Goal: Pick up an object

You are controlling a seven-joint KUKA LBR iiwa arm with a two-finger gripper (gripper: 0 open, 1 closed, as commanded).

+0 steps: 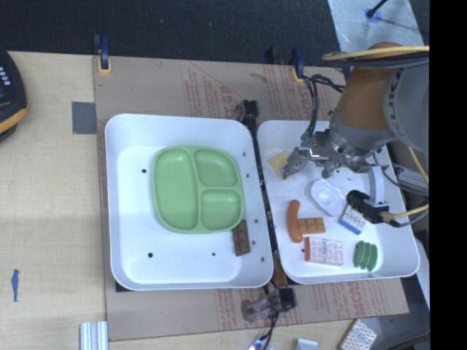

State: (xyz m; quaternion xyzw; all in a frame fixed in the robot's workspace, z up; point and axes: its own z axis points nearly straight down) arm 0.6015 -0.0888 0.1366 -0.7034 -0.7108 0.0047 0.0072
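The tool (298,163) hangs low in the right bin (408,265), beside a yellow piece (278,160) at its far left corner; whether it is wide or narrow I cannot tell. Nothing looks lifted, so the pick remains undone.

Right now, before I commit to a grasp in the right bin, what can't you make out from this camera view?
- End effector: too small and dark to tell how it is set, or whether it touches the yellow piece beside it.
- Clear plastic item: blends into the white right bin, outline unclear.
- Small card: print too small to read.
- Far right bin corner: hidden by the arm.
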